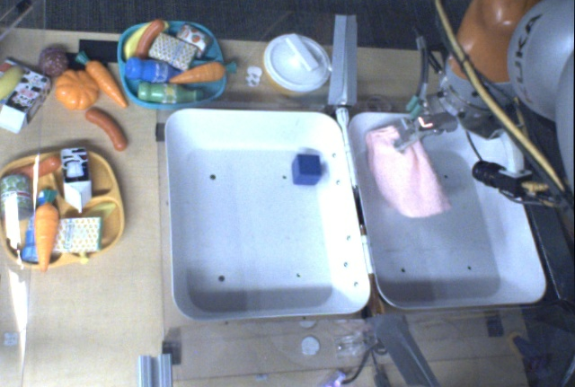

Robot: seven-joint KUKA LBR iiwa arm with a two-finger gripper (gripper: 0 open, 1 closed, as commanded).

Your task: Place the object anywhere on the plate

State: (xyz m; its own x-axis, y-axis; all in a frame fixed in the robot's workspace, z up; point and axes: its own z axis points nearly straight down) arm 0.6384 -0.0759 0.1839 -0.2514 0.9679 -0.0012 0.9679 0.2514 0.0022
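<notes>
A small blue cube (307, 168) lies in the left white bin (225, 268), toward its upper right. A pink cloth (406, 174) lies spread in the upper left part of the right bin (485, 277). My gripper (419, 128) is low over the right bin's back edge, right at the cloth's upper right corner; whether it touches the cloth I cannot tell. A round white plate-like dish on a yellow rim (296, 62) stands on the bench behind the bins.
A blue bowl of toy food (171, 64) sits at the back left. A yellow tray of toy food (61, 210) sits at the left edge. Loose toy vegetables (90, 93) lie between them. A metal divider (340, 62) rises between the bins.
</notes>
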